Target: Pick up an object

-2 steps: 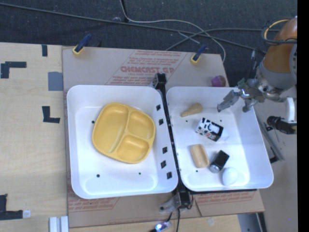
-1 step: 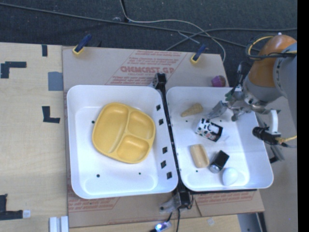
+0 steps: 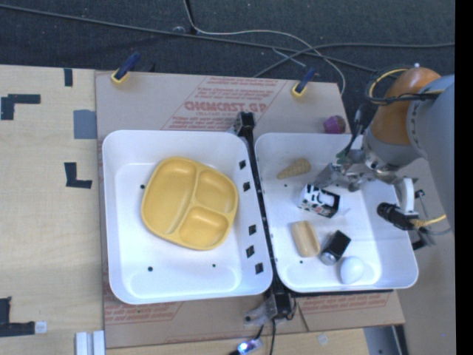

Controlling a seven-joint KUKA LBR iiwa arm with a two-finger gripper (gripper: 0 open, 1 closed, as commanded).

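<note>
- Left bin (image 3: 118,220): one yellow divided tray (image 3: 189,202), three compartments, lying flat near the middle; looks like stiff light plastic, wide and shallow, so probably awkward for a two-finger grasp except at the rim.
- Right bin (image 3: 384,276): five loose items.
- One tan cone-shaped piece (image 3: 293,169) near the upper left, one tan bread-like block (image 3: 304,238) lower left; both look light, the block likely soft, best pinched across its short sides.
- One black-and-white toy (image 3: 320,200) mid-bin, small, rigid-looking, irregular; the likeliest target, just beside the gripper.
- One black cylinder (image 3: 336,245) touching one white ball (image 3: 352,270) at the lower right; the ball looks smooth and likely to slip.
- Gripper (image 3: 341,174) hangs low over the right bin, just up-right of the toy; finger state cannot be told, nothing visibly held.
- One purple object (image 3: 334,124) outside the bin, on the cardboard.
</note>
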